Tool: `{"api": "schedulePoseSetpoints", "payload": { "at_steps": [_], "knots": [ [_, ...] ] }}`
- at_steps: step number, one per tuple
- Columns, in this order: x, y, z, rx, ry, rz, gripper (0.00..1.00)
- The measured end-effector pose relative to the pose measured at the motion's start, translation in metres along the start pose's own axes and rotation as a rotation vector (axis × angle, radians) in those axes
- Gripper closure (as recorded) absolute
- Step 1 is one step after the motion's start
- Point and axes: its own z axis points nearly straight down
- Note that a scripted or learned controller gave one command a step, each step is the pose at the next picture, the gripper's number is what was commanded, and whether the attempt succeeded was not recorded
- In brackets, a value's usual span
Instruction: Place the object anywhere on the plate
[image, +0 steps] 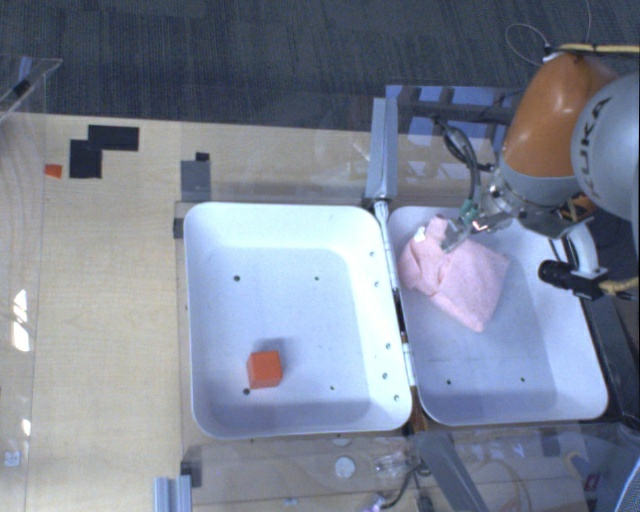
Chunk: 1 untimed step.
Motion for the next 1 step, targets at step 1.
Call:
{"api": "schedulePoseSetpoints", "payload": {
  "at_steps": [1],
  "knots": [
    [0.0, 0.0037, -0.0401, -0.002, -0.001, -0.007, 1.0]
  ]
}}
